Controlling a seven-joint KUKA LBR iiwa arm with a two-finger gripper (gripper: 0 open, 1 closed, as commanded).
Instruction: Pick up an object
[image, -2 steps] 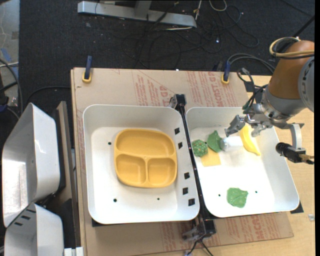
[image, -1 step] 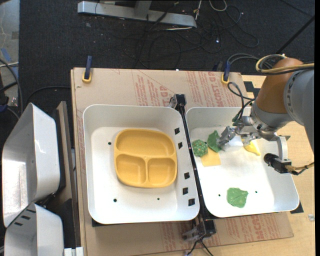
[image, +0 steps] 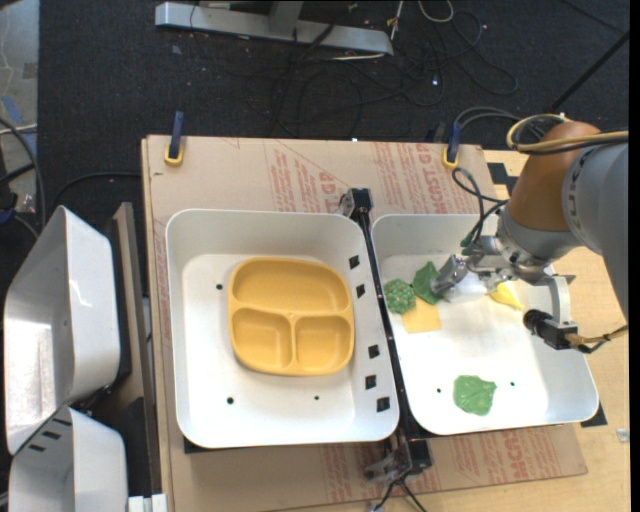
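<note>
Gripper (image: 450, 280) at right bin's (image: 560, 395) 11 o'clock, over dark green piece (image: 430, 280); finger state indiscernible. Piece likely light, soft: pinch mid-body.

A yellow divided tray (image: 292, 315) is lying in the left bin (image: 190, 330) — three compartments, none holding anything. Both bins are sitting on a cardboard sheet (image: 300, 170), which two yellow clamps (image: 174, 152) are pinning at its far edge — cables (image: 330, 90) trailing beyond.
</note>
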